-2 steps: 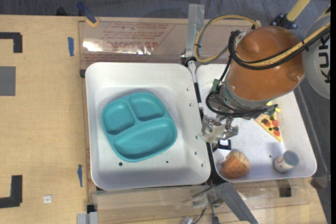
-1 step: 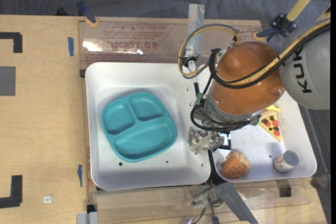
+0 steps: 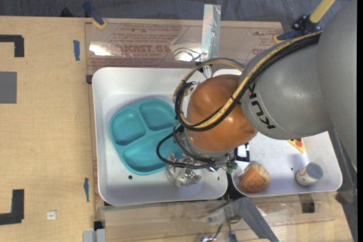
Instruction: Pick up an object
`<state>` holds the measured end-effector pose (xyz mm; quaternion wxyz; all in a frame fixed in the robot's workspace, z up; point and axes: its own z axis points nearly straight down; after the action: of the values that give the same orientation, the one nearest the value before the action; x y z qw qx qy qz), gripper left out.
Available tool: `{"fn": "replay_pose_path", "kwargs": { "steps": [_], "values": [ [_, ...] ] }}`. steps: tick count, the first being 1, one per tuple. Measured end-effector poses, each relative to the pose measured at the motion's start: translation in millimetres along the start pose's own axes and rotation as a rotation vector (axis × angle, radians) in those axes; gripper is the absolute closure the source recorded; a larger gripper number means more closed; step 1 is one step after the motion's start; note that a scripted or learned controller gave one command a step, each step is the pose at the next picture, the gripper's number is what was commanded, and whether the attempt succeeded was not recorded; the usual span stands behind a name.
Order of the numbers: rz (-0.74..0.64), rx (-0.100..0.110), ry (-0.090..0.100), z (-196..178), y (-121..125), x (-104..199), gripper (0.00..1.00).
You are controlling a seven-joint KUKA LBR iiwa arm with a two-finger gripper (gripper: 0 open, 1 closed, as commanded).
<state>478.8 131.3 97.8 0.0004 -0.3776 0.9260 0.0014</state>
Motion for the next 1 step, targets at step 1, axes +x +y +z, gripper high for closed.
{"fn": "replay_pose_path", "kwargs": {
  "steps": [1],
  "values": [
    [0.447,0.005,0.012,6.7,13.3,-39.6,1.0]
  ]
}}
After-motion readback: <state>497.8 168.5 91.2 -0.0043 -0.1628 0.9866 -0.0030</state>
